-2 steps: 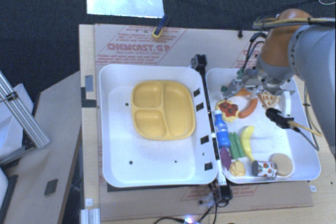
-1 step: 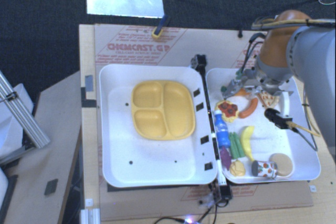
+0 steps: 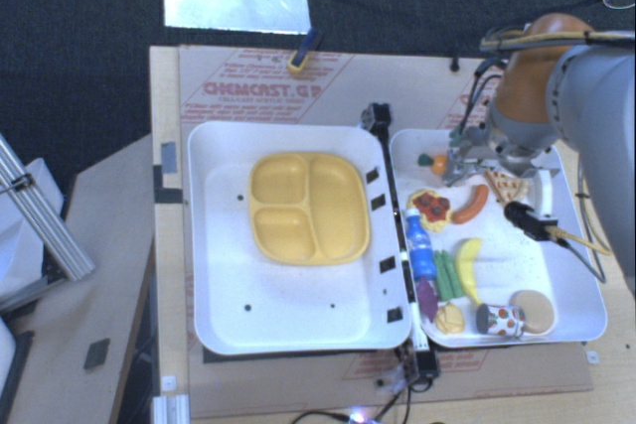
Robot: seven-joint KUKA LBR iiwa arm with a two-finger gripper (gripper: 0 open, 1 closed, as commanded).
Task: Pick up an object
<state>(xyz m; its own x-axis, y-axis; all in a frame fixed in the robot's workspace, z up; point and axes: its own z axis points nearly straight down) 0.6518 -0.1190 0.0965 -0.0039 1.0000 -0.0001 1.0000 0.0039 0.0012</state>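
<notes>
Left of the divider [image 3: 393, 213] between my 2 bins, the left bin [image 3: 214, 313] carries a yellow 3-compartment plate [image 3: 306, 209], which I doubt I could grip flat as it lies. Just right of the divider, the blue bottle [image 3: 418, 251] lies along the wall of the right bin [image 3: 586, 313]; grabbing there, I risk striking the divider. Further right of it, the pizza slice [image 3: 431, 207], sausage [image 3: 471, 204], green pods [image 3: 445, 275] and banana [image 3: 467, 268] sit crowded, so closing could catch 2 pieces or squeeze 1 out. My end effector [image 3: 459, 164] hangs right of the divider's far end, just beside a small orange piece [image 3: 439, 159], above the sausage. I cannot tell how far open it is or whether it has hold of anything. A low descent could jam against the bin floor.
</notes>
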